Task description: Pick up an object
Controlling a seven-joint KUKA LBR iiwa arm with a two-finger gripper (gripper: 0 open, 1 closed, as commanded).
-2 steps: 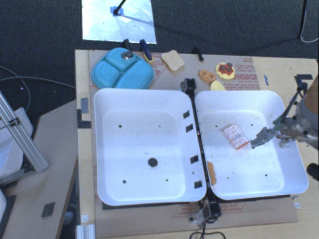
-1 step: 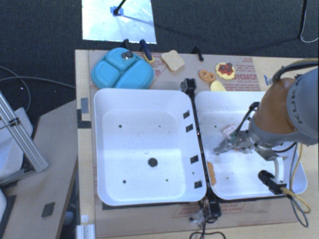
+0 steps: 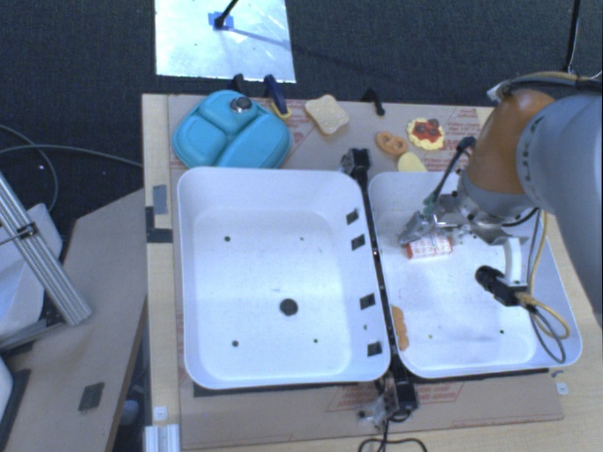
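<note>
My gripper (image 3: 417,228) hangs low over the upper left part of the right bin (image 3: 471,347). A small red and white packet (image 3: 433,248) lies on the bin floor right beside it, touching or nearly touching its tip. I cannot see whether the packet is held. A small orange snack piece (image 3: 399,327) rests against the right bin's left wall. A small dark round object (image 3: 288,306) lies in the left bin (image 3: 217,252).
Behind the bins on the bench lie a blue divided plate (image 3: 231,132), a toast slice (image 3: 327,114), a pretzel (image 3: 391,142), a small toy pizza (image 3: 426,133) and a yellow piece (image 3: 411,163). A black cable (image 3: 501,286) from the arm hangs over the right bin.
</note>
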